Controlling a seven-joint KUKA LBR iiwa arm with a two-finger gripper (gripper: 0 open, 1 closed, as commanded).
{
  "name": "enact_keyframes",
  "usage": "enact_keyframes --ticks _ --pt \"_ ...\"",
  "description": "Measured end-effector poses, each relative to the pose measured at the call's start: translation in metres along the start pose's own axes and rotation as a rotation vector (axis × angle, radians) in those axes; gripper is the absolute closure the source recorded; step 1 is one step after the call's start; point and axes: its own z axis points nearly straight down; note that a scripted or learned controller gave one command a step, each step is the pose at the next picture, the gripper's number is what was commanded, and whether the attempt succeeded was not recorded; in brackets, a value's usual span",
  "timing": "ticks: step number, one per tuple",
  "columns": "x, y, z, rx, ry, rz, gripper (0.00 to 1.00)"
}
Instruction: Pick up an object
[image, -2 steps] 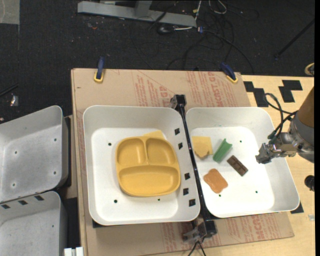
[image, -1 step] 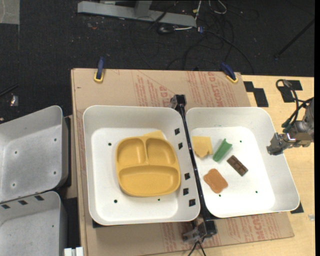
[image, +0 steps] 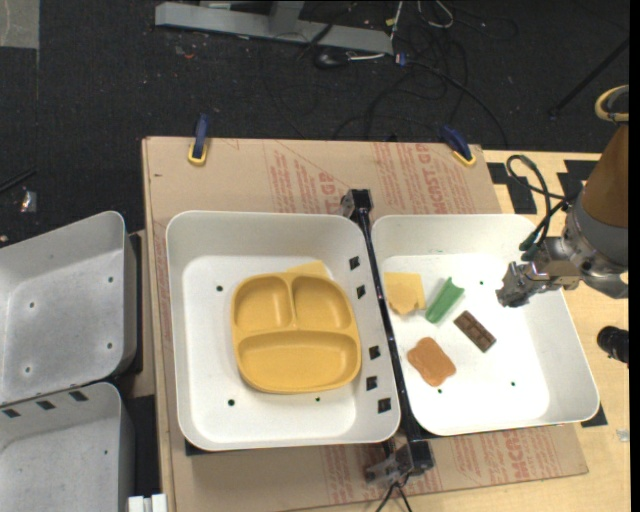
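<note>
Objects for picking were seen scattered in the right bin (image: 560, 400), all lying to the left of the end effector (image: 515, 288), which hung over the bin's upper right part — apart from every one of them. Whether it was open or closed could not be told. Nearest to it lay a small brown bar (image: 474, 331), dark and rectangular, set at a slant just below and to the left. Beside that, a green block (image: 444, 301) was tilted on its long side, and a pale yellow piece (image: 404, 293) with a soft, spongy look lay close to the divider between the bins. Lower down, a rounded orange-brown slab (image: 432, 361) rested flat on the white floor. In the left bin (image: 190, 400) a yellow divided tray (image: 297, 334) of smooth moulded plastic was seen, with three compartments and rounded corners. Both bins were carried on a cardboard-covered worktop (image: 260, 165).
</note>
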Motion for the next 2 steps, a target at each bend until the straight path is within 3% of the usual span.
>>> enact_keyframes --ticks 2 --pt "0.095 0.044 -0.004 -0.003 0.0 -0.001 1.0"
